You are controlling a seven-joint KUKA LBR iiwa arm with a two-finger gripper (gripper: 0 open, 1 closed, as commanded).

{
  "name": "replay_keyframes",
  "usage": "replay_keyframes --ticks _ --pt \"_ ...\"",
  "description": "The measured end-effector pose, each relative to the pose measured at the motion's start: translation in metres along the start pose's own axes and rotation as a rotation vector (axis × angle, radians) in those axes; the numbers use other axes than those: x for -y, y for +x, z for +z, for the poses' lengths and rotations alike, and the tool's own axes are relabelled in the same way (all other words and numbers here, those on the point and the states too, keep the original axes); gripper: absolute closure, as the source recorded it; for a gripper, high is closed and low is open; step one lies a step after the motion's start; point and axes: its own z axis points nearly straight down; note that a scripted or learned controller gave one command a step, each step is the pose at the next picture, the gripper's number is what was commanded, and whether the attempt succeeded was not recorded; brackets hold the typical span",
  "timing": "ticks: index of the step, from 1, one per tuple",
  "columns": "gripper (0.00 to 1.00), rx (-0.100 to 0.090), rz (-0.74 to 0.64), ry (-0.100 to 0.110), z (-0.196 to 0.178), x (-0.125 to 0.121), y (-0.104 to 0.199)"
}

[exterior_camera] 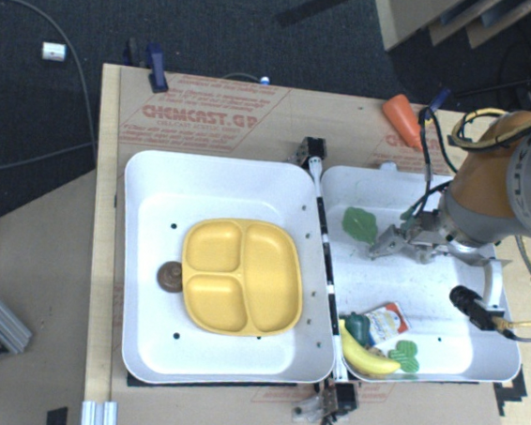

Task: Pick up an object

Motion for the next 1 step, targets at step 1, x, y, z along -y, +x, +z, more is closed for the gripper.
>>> replay_keyframes --ticks 1 --pt "0.0 -0.001 -0.002 -0.001 -0.0002 -0.0553 0.0399"
